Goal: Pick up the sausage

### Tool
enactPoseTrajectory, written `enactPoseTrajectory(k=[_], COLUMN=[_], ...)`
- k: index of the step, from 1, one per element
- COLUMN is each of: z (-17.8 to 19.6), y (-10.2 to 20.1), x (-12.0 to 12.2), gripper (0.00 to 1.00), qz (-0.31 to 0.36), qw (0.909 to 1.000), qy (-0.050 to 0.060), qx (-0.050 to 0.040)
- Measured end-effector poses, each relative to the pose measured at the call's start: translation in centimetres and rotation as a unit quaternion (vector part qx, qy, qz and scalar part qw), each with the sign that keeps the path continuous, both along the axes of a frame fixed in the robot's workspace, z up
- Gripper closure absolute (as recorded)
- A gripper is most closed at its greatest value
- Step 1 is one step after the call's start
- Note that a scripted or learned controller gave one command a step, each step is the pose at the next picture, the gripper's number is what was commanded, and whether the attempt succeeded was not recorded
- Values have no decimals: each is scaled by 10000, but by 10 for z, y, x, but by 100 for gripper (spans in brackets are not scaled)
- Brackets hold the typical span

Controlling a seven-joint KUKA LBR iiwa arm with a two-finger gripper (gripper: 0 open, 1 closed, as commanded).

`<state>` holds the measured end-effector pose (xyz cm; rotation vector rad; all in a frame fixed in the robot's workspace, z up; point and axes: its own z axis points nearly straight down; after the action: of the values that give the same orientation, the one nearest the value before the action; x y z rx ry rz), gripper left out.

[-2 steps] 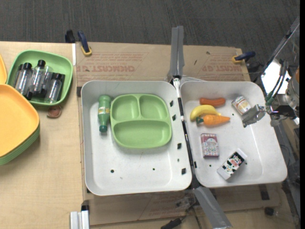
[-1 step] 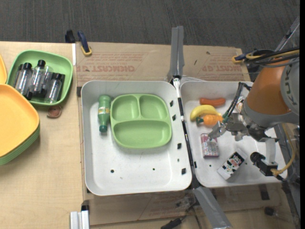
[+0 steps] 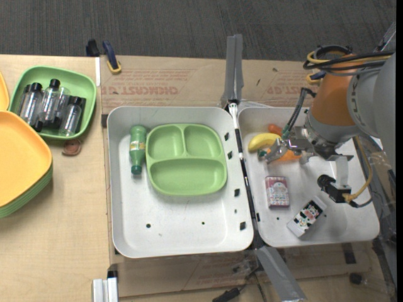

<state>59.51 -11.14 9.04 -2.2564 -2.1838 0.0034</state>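
Bench (image 3: 56, 244) of pale wood, brown cardboard across its back edge; two shallow white bins side by side on it, left bin (image 3: 119, 231) and right bin (image 3: 352, 228), rims touching at the middle; grey arm (image 3: 371, 99) reaching in from the right over the right bin, orange band (image 3: 330, 102) above the wrist, cables looped on top; stack of yellow plates (image 3: 22, 162) at the far left of the bench; green divided plate (image 3: 186, 159) in the back half of the left bin, with a green bottle (image 3: 136, 148) lying just beside its left edge; green tray (image 3: 53, 102) on the bench behind the yellow plates, holding several small dark-capped bottles (image 3: 50, 109); gripper (image 3: 277, 151) low in the back left part of the right bin, against the banana (image 3: 261, 142); cannot tell how the gripper stands, open or closed, metal parts blurred together; an orange piece, apparently the sausage (image 3: 291, 156), lies in the right bin just right of the gripper and partly hidden by it, not clearly gripped; pink box (image 3: 277, 191) near the bin's middle; black-and-white carton (image 3: 305, 218) toward the front.
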Motion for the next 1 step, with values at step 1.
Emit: enactPoseTrajectory(k=[1], z=[1], y=[-9], x=[47], gripper=[0], qz=[140], qw=[9999], qy=[-9], qx=[-4])
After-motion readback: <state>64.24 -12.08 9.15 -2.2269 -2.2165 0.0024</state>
